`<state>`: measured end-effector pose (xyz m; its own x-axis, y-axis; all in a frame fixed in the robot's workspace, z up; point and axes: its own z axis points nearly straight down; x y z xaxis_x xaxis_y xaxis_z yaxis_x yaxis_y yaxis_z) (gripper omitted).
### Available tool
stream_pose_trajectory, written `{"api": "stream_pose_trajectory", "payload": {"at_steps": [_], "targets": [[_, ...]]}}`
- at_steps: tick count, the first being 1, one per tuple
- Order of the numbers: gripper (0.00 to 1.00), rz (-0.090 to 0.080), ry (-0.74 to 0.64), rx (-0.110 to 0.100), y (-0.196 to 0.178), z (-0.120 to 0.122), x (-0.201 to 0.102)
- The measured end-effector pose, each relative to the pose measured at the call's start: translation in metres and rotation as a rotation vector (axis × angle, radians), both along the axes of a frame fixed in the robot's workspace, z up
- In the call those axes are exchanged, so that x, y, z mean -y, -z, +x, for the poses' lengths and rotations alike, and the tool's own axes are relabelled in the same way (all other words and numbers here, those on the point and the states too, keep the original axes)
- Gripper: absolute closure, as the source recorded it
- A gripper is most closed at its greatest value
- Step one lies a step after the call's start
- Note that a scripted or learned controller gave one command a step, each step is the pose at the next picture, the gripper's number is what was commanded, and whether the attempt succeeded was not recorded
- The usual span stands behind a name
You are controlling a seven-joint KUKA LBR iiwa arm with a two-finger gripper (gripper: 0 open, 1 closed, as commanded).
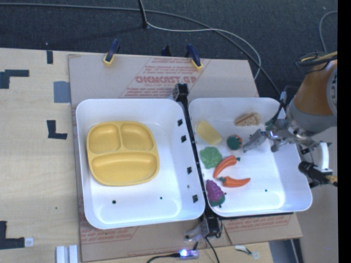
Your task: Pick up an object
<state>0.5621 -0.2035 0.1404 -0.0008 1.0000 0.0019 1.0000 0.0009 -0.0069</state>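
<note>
The right bin (pixel 285 199) holds several toy foods. A pale yellow piece (pixel 208 131) lies near the divider, and a tan bread slice (pixel 247 119) sits near the far wall. Below them are a small green and red round item (pixel 234 142), a green leafy piece (pixel 210 156), a red-orange pepper (pixel 225 165), an orange pepper (pixel 236 182) and a purple piece with a green end (pixel 215 192). My gripper (pixel 262 139) hangs low over the right side of this bin, just right of the round item and below the bread slice. I see nothing held in it.
The left bin (pixel 98 212) carries a yellow divided plate (pixel 123 152). A black hinge strip (pixel 189 147) runs between the bins. Blue and yellow clamps (pixel 112 52) (pixel 193 56) pin the cardboard sheet at the back. Cables (pixel 219 34) trail across the dark floor behind.
</note>
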Motion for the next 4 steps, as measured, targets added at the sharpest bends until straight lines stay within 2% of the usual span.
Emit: {"api": "stream_pose_trajectory", "payload": {"at_steps": [1, 2, 4], "targets": [[0.0, -0.001, 0.0, 0.003, 0.053, 0.0, 0.0], [1.0, -0.001, 0.0, 0.003, 0.043, 0.0, 0.0], [1.0, -0.002, -0.001, 0.007, -0.042, 0.004, -0.01]]}}
